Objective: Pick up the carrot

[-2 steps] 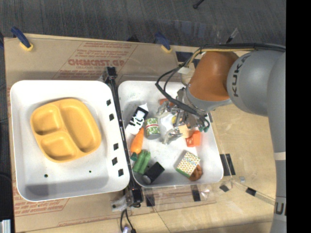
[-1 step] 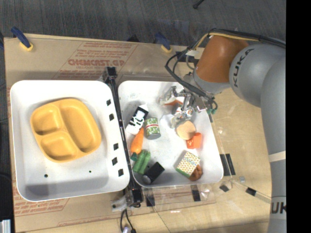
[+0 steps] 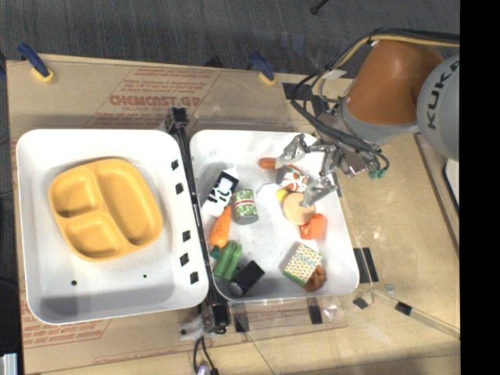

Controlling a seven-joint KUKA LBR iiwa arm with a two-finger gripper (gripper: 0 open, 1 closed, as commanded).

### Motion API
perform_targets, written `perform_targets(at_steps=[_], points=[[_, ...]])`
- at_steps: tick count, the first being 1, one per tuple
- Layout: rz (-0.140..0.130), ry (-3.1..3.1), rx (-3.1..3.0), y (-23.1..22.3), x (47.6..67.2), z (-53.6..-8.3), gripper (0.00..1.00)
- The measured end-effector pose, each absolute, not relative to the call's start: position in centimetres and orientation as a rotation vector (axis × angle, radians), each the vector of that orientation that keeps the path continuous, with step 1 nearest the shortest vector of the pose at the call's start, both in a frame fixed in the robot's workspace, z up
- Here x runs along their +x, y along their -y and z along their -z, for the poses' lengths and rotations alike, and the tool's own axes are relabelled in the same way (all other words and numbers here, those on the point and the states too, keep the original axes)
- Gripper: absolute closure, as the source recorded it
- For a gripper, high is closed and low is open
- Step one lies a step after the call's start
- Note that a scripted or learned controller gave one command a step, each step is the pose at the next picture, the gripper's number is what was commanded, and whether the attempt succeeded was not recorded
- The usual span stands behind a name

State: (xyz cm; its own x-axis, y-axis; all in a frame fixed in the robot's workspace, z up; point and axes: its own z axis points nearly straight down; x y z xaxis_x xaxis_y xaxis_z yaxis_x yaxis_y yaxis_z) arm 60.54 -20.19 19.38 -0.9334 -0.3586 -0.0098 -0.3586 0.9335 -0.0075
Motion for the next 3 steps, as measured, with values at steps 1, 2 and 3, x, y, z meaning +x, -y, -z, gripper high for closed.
perform_targets(at_steps=[1,2,3], points=[[-0.008,-3.078,-0.651,19.1,55.6,-10.2,0.00],[-0.001,-3.065,-0.660,19.0,56.1,-11.6,1.00],[-0.001,-3.065,-0.661,18.9,56.1,-11.6,0.00]])
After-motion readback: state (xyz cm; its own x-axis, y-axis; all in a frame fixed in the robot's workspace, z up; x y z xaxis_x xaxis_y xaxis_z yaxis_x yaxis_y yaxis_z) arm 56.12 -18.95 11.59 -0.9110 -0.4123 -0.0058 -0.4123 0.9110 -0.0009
